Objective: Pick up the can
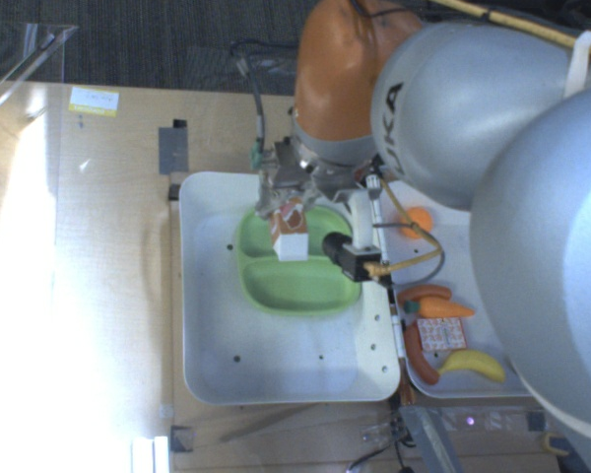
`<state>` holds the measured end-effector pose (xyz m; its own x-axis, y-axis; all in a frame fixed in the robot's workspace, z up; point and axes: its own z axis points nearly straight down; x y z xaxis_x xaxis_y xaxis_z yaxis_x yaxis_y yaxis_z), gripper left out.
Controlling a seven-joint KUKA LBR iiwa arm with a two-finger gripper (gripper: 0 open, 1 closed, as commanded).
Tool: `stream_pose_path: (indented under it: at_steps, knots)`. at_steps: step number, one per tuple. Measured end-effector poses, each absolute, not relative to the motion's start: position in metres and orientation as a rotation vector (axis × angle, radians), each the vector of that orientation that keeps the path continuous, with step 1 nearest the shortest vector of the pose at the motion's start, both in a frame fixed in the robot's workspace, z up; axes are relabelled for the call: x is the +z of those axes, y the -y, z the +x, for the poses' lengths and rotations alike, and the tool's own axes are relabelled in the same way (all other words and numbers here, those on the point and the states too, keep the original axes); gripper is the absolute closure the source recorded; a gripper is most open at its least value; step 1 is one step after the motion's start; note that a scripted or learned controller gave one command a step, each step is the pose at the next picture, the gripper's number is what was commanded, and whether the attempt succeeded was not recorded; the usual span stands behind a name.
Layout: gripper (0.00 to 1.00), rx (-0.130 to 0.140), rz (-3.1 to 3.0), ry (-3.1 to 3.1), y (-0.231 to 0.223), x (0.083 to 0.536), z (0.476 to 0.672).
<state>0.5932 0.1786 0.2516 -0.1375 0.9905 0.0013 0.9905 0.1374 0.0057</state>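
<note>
The can (290, 236), small with a reddish-brown upper part and a white lower part, sits over the middle of the green divided plate (295, 294) in the left bin (276, 377). My gripper (288, 215) comes down from the orange-banded wrist directly above it. The can's top lies between the two dark fingers, which are shut on it. The can looks slightly tilted, and I cannot tell whether its base touches the plate. The wrist hides the plate's far rim.
The right bin (473, 390) holds a banana (476, 365), a small patterned box (440, 335), orange and red toy foods (435, 304) and an orange piece (415, 223). The arm's grey body covers most of that bin. A black part with a cable (350, 259) hangs over the plate's right side.
</note>
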Motion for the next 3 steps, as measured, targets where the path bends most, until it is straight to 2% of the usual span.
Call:
stream_pose_path:
  at_steps: [1,2,3]
  knots:
    - [1.00,0.006,2.055,-2.372,-0.121,0.262,0.553]
    - [1.00,0.005,2.031,-2.392,-0.097,0.241,0.586]
    - [1.00,0.005,2.045,-2.380,-0.148,0.240,0.669]
